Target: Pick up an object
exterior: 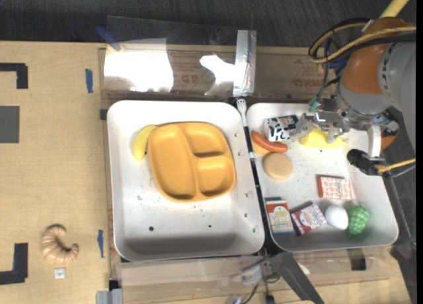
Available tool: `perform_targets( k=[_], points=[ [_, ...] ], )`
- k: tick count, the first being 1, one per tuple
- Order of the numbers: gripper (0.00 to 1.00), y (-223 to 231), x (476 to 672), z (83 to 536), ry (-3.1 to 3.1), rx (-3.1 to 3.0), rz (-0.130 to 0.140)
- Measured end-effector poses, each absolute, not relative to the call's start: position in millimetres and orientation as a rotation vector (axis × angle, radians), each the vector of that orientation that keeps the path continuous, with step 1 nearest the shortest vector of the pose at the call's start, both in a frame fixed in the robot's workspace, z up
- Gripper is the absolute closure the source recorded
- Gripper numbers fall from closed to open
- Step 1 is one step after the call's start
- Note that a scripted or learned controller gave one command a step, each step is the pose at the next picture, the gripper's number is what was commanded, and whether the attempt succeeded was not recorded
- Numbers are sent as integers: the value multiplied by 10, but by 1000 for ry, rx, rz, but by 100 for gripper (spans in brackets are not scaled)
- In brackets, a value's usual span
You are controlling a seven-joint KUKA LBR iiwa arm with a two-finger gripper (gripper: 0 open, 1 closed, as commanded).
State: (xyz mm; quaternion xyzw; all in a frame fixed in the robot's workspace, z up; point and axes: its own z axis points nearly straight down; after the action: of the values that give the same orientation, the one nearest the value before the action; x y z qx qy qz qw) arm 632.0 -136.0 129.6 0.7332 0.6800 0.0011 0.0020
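Observation:
The gripper [316, 124] hangs over the back of the right bin [380, 193], reaching in from the right below the grey arm with its orange band [362, 75]. Directly under and beside it lies a yellow object [317, 139], partly hidden by the gripper. A black-and-white carton [281, 127] sits just left of the gripper, with a red sausage [268, 143] and a round tan bun [277, 166] in front of it. Nearer the front are a red-and-white box [334, 188], two small cartons [279, 215] [308, 218], a white egg [336, 217] and a green knobbly object [359, 220].
The left bin [125, 164] holds an orange divided tray [192, 160] lying over a yellow banana [140, 141]. A tan croissant [59, 243] lies on the bench at the far left. Cables [330, 38] loop above the arm. A black part [360, 160] juts over the right bin's edge.

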Motion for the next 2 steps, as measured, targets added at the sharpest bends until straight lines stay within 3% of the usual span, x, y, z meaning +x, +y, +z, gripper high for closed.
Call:
perform_targets(
  k=[1,2],
  points=[
    [0,-560,6319,1881,2098,2333,11],
    [0,-1117,5881,930,2102,2320,14]
  ],
)
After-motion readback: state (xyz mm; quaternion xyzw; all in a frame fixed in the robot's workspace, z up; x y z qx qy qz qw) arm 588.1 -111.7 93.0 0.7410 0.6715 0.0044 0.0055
